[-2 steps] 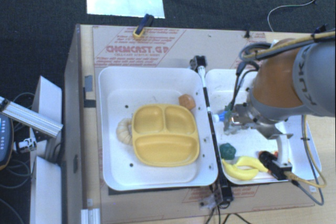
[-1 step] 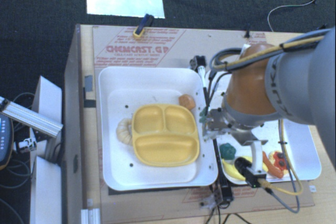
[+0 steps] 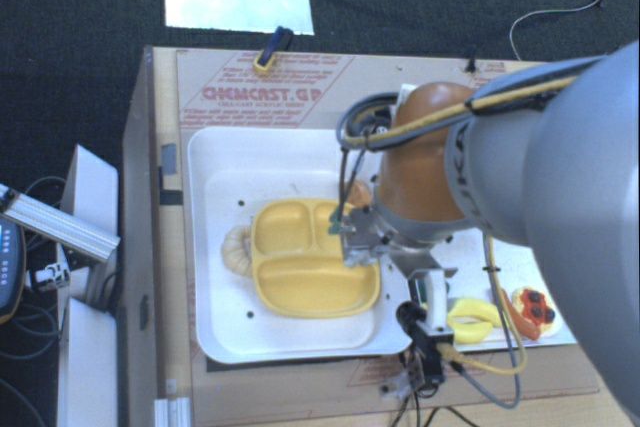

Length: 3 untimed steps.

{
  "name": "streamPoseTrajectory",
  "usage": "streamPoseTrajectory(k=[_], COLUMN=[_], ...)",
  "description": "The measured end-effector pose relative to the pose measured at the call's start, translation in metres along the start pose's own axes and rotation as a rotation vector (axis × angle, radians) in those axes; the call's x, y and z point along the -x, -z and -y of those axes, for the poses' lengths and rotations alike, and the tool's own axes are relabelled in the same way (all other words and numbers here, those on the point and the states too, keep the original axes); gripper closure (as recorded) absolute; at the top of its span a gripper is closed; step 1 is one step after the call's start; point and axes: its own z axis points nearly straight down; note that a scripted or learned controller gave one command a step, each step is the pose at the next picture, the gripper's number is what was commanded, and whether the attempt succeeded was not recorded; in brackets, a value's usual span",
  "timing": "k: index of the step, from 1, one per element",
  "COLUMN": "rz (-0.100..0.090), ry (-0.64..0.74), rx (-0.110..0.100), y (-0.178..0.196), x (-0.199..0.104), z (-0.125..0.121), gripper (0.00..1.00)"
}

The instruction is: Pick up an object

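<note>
Yellow tray (image 3: 300, 270) lies in a white bin (image 3: 215, 215) on the desk (image 3: 260, 80); dark carpet (image 3: 80, 15) surrounds it; claw (image 3: 355, 240) state unclear.

Yellow three-compartment tray (image 3: 305, 265) flat in the left bin (image 3: 215, 215), overlapping a tan round object (image 3: 236, 250) at its left edge.

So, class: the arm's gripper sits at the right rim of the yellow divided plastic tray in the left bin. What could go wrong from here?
1. The gripper sits at the very rim of the yellow divided plastic tray; a wide, shallow tray may slip or tilt if lifted by one edge.
2. A tan round object lies tucked against the tray's left side; dragging the tray could push it along the left white bin.
</note>
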Motion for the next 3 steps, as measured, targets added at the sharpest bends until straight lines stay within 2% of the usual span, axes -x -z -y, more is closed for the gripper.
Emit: streamPoseTrajectory(k=[1,2,3], rz=[0.001,0.0,0.001], ry=[-0.002,0.0,0.0], rx=[0.002,-0.001,0.004], y=[0.043,0.008,0.085], x=[0.043,-0.045,-0.031], z=[-0.001,-0.007,-0.113], gripper=[1.0,1.0,1.0])
